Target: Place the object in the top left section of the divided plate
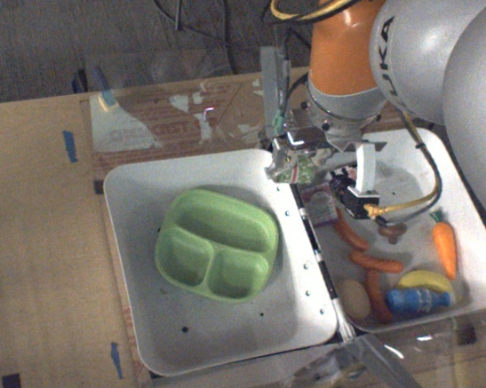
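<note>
The green divided plate [218, 244] lies tilted in the left white bin [154, 327]. It has one long section along its upper right side and two smaller ones below, all bare. My gripper [293, 165] hangs over the ridge where the two bins meet, right of the plate's upper corner. It is shut on a small pale green and white object [297, 171], which is off the bin floor. The grey arm with its orange band [342, 36] rises behind the gripper and hides the right bin's upper left corner.
The right bin [477, 200] holds a purple and white packet [321, 209], two orange pieces [349, 232] [376, 261], a carrot [446, 246], a banana [424, 280], a blue bottle [417, 300], a pale potato [355, 298] and a red sausage [379, 297]. A yellow cable [406, 204] loops above them.
</note>
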Robot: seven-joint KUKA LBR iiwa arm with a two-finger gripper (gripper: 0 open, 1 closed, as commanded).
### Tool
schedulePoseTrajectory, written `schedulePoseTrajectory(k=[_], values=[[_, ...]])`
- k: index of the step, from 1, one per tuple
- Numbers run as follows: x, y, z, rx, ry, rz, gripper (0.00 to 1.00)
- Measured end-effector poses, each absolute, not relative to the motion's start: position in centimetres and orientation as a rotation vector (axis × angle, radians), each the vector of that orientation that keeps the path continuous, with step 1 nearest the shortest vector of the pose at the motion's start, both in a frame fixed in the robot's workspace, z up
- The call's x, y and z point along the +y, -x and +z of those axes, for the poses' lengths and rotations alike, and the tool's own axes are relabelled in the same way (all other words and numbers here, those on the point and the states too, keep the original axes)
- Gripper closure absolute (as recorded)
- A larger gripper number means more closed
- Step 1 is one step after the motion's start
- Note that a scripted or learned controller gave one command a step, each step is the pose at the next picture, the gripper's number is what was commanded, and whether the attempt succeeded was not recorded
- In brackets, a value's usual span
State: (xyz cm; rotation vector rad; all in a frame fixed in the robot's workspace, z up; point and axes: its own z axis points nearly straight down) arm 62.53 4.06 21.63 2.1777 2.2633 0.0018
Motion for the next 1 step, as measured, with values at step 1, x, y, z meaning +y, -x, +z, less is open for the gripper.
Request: schedulePoseTrajectory(k=[1], values=[[10.14,-63.31,15.00,2.425,-1.999,-0.002,1.00]])
